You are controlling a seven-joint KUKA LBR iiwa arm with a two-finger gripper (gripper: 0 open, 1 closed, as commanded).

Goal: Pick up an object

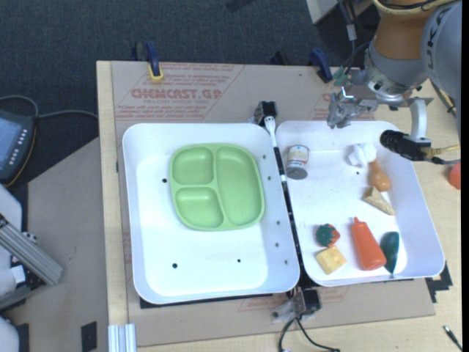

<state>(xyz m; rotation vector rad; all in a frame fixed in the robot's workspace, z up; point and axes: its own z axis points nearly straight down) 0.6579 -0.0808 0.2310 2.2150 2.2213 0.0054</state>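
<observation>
Hovering: tool is hanging over right bin far rim, carrying nothing
Jaws: cannot tell
Waiting: can, all items unpicked

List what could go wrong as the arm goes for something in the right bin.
The orange bottle and dark green piece lie side by side, so the jaws may catch both or nudge one away. The small can sits close to the rim between the bins, which could block a clean descent.
</observation>
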